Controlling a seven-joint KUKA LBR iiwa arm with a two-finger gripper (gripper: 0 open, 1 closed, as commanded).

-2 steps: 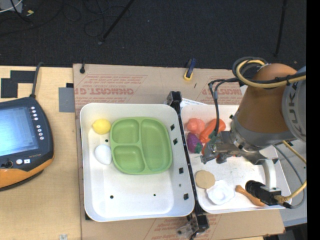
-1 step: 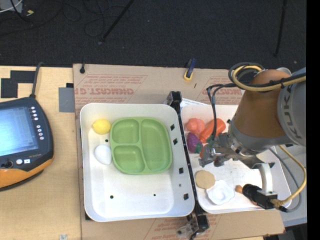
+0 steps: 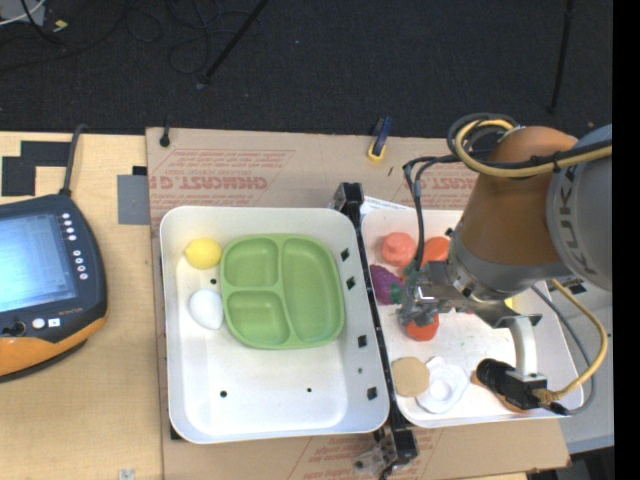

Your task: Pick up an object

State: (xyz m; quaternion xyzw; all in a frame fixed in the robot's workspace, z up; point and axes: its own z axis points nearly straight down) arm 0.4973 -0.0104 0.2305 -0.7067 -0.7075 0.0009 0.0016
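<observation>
1. We see the arm (image 3: 520, 208) over the right bin (image 3: 570, 353), its claw (image 3: 420, 308) low at the bin's 9 o'clock side.
2. We cannot tell the claw's state.
3. A red object (image 3: 421, 328) lies just under the claw; a pink one (image 3: 398, 247) sits at 11 o'clock from it.
4. The left bin (image 3: 260, 398) holds a green tray (image 3: 282, 290), a yellow ball (image 3: 202, 253) and a white egg (image 3: 207, 308).

The arm (image 3: 520, 208) hangs over the right bin (image 3: 570, 368), gripper (image 3: 418, 313) among small objects.
</observation>
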